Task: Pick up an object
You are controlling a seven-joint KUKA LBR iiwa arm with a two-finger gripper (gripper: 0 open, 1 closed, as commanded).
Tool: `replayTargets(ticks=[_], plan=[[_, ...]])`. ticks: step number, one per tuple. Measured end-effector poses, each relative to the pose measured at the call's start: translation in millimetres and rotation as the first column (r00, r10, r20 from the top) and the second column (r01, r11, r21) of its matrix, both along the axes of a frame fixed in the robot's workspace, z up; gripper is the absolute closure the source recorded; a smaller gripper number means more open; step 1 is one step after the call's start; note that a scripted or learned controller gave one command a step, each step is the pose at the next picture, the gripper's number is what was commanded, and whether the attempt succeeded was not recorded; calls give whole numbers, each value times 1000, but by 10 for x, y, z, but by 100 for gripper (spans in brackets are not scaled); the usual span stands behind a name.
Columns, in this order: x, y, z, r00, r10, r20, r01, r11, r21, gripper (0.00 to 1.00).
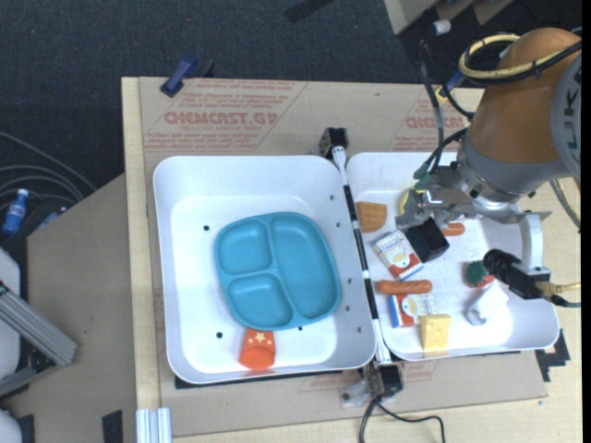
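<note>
Gripper (427, 238) over right bin (545, 326), low among objects — finger state cannot be told from this angle. Small carton (397, 253) just left of gripper, touching or nearly so. Brown bread-shaped piece (372, 215) up-left of it. Sausage (404, 287) below gripper; yellow block (435, 331) further below. Green-and-red item (477, 272) to right. Left bin (175, 247) well left of gripper — holds blue divided plate (274, 270) and orange cup (259, 348).
</note>
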State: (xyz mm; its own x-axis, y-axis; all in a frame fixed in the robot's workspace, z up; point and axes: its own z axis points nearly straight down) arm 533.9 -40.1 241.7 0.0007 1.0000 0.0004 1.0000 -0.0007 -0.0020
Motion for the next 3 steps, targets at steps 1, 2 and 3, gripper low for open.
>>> replayTargets(ticks=[1,2,3], plan=[[-232,471,134,1000,2,-2,-2,1000,1,100],[176,374,150,1000,2,3,-2,1000,-1,100],[-551,-151,283,1000,0,-1,0,1000,0,100]])
